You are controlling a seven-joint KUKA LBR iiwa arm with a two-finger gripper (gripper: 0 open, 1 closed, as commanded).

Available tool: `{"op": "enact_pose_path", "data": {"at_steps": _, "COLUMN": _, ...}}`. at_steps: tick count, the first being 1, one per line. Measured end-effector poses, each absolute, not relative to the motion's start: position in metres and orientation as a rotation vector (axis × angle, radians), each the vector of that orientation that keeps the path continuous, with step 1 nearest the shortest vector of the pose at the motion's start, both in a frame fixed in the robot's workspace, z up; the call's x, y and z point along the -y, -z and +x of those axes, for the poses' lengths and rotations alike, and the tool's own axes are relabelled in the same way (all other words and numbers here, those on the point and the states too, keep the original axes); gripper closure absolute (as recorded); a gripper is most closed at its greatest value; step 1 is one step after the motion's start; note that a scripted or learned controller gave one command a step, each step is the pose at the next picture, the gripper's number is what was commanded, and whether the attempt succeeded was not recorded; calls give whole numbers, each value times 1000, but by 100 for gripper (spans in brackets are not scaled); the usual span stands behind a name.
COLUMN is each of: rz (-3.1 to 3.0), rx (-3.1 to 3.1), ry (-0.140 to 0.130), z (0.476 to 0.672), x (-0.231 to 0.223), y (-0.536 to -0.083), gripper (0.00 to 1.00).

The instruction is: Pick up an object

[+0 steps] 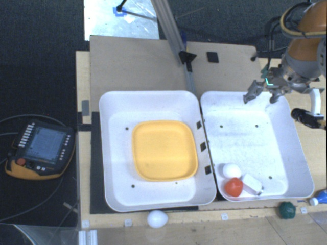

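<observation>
Three small objects, a white ball (231, 170), a red ball (234, 187) and a white block (252, 184), lie clustered well below the pincer (262, 94), at the right bin's (276, 137) near edge. The pincer hangs open and empty over the bin's far rim. Traverse toward the cluster, centre over one object clear of its neighbours, then descend.

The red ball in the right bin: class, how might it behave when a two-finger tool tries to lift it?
The red ball looks round and smooth, so it may roll or slip from a pinch. It sits against a white ball and a white block near the bin's front wall, which probably crowds the tool.
</observation>
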State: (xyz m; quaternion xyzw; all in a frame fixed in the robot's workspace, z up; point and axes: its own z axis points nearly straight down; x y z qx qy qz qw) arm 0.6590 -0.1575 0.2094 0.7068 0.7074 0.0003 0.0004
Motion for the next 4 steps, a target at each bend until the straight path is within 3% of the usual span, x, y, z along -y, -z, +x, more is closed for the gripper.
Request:
{"op": "enact_pose_path", "data": {"at_steps": 1, "rz": 2220, "rx": -2222, "ry": -1, "z": 659, "x": 158, "y": -209, "gripper": 0}}
{"op": "enact_pose_path", "data": {"at_steps": 3, "rz": 2222, "rx": -2223, "ry": 2, "z": 651, "x": 156, "y": -98, "gripper": 0}}
{"op": "enact_pose_path", "data": {"at_steps": 4, "rz": 2219, "rx": -2221, "ry": -2, "z": 652, "x": 156, "y": -111, "gripper": 100}}
